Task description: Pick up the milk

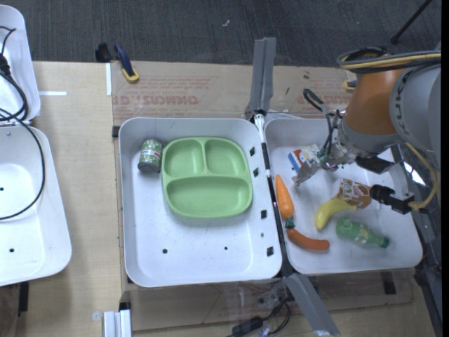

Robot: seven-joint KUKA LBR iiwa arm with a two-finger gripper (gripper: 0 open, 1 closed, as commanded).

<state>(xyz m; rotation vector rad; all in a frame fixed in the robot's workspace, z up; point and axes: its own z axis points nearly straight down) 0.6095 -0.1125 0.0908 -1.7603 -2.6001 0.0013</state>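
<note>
Though its label is unreadable, milk (306,158) touches pincer (313,170)

Dark carpet floor (175,12) behind a cardboard-topped bench (77,97).

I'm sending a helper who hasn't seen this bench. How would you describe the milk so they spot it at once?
Look in the right bin, near its far wall. The milk is a small white carton with blue and red print, lying by the gripper. It is the only boxy, white item; the neighbours are a carrot, banana, sausage and green bottle.
</note>
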